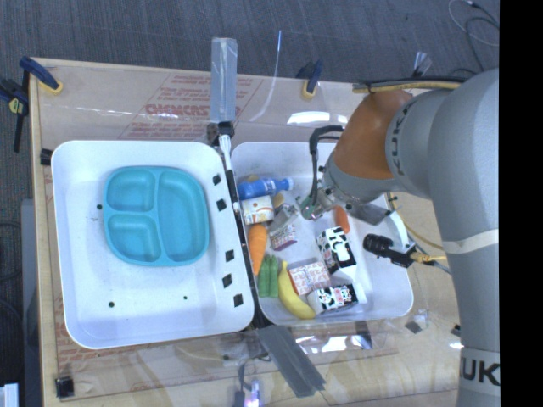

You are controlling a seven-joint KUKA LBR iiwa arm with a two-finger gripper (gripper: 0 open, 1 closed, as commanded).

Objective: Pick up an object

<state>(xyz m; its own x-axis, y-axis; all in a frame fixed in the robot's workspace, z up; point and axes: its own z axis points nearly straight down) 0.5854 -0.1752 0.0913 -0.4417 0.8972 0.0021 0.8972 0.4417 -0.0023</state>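
Note:
The right bin [386,299] holds a heap of small items: a blue bottle [264,186], an orange carrot [257,246], a green vegetable [268,275], a yellow banana [293,298], a pink packet [309,275] and two black-and-white cartons [336,248] [337,297]. My gripper [310,208] reaches down into the middle of this bin, just above and left of the upper carton, with an orange piece [341,220] beside it on the right. The grey arm with its orange band [371,138] covers the bin's upper right part.
The left bin [76,312] bears a turquoise divided plate [157,215]. Black clips line the divider between the bins [230,231]. A clear tube [223,83] stands behind the bins, and a black cable connector [386,248] hangs over the right bin.

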